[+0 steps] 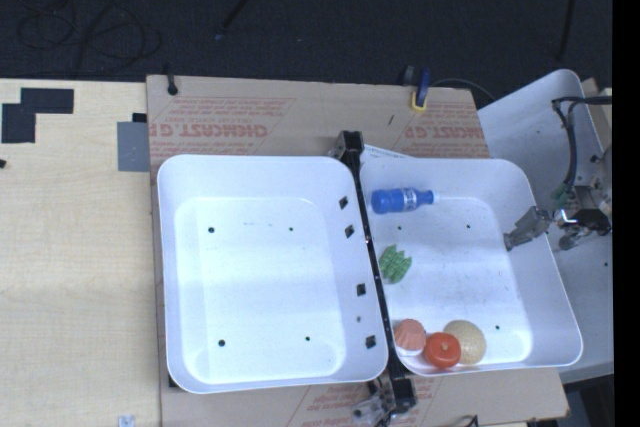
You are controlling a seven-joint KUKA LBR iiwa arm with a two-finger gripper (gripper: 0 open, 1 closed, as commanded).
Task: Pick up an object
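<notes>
The right bin [540, 335] holds several objects. A blue bottle [401, 200] lies on its side near the bin's far left corner. A small green leafy piece [395, 265] rests by the left wall. At the near edge sit a pink-and-white round piece [409, 335], a red tomato-like ball [442, 349] and a beige ball [466, 339], all touching. My gripper [545, 227] hangs over the right rim of this bin, well apart from every object and with nothing seen in it.
The left bin [185, 215] stands beside the right one, with a black divider [366, 255] between them. Both rest on a cardboard sheet [300, 120]. Cables and a white cover [540, 115] are at the right edge.
</notes>
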